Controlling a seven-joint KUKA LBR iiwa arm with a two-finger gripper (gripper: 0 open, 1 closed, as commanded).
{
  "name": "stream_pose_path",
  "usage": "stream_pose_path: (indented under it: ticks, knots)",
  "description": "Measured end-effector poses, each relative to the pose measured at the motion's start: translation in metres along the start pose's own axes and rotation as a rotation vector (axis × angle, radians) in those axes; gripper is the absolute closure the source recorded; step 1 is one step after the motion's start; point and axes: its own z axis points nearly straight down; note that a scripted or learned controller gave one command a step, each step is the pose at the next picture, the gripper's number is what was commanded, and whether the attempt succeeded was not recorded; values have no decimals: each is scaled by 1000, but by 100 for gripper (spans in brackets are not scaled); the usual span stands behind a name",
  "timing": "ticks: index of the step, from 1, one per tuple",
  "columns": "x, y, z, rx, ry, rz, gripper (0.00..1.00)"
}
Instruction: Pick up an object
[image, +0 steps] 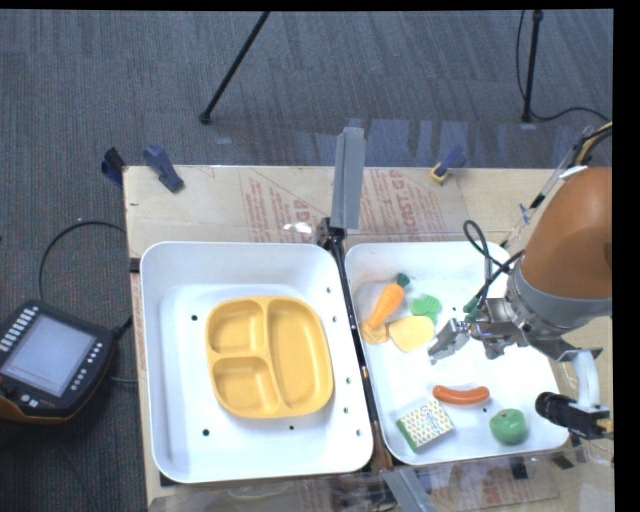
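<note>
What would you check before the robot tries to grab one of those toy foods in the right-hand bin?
1. Hand over the right bin: ok.
2. Hand free of any object: cannot tell; nothing visibly between its fingers.
3. Nearest target, the yellow piece, unobstructed: not ok; it touches the carrot and green piece.
4. Sausage lying apart: ok.
5. Green apple and checkered block away from the hand: ok.

Yellow tray (270, 357), orange carrot (385, 305), red sausage (461, 395), green apple (508, 426), checkered pad (426, 424), 2 white bins (170, 300)
</note>
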Motion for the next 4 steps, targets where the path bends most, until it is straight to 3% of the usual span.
stream_pose_path:
  ticks: [1,2,3,4]
  knots:
    - [-35,-4,108,8,3,-78,0]
    - [-17,5,85,-4,1,-85,0]
    - [-37,-20,137,-1,2,-142,0]
    - [-38,-21,131,6,6,-135,100]
